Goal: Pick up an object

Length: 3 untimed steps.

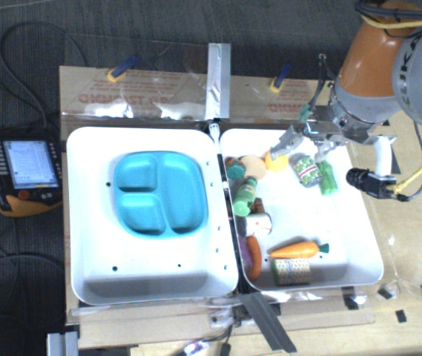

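Nothing looks lifted yet, so the pick seems still to do. Likeliest target, by my guess, is the small jar (308, 170) with a green-and-white label in the upper middle of the right bin (359, 228), lying tilted on the bin floor with a green bottle (327, 178) touching its right side. The gripper (305, 141) hovers just above it, upper right of frame; its jaws look spread with nothing between them. Yellow piece (276, 160) sits just left. Lower down lie a carrot (294, 250) and a can (292, 271). The left bin (92, 258) holds a blue tray (159, 193).
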Available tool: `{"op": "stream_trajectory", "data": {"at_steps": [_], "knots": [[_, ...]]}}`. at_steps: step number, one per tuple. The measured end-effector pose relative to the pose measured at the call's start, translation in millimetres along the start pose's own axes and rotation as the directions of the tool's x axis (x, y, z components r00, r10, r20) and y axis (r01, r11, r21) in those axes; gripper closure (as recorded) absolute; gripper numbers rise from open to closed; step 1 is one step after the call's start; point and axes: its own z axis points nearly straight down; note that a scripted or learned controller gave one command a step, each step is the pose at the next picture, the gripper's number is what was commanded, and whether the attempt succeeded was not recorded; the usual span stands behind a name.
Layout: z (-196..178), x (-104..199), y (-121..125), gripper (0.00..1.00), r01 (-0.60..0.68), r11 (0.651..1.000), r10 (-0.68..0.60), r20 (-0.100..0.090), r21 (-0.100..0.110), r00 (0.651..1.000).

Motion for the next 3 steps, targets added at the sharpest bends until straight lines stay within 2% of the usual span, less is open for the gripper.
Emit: {"op": "stream_trajectory", "data": {"at_steps": [1,2,3], "knots": [[93.7,-71.1,34.8,0.0,-0.016,1.0,0.016,0.003,0.001,1.0],[151.8,-105.5,36.1,0.0,-0.006,1.0,0.006,-0.002,-0.005,1.0],[134.2,-105.8,40.2,1.0,-0.005,1.0,0.005,0.001,-0.018,1.0]]}}
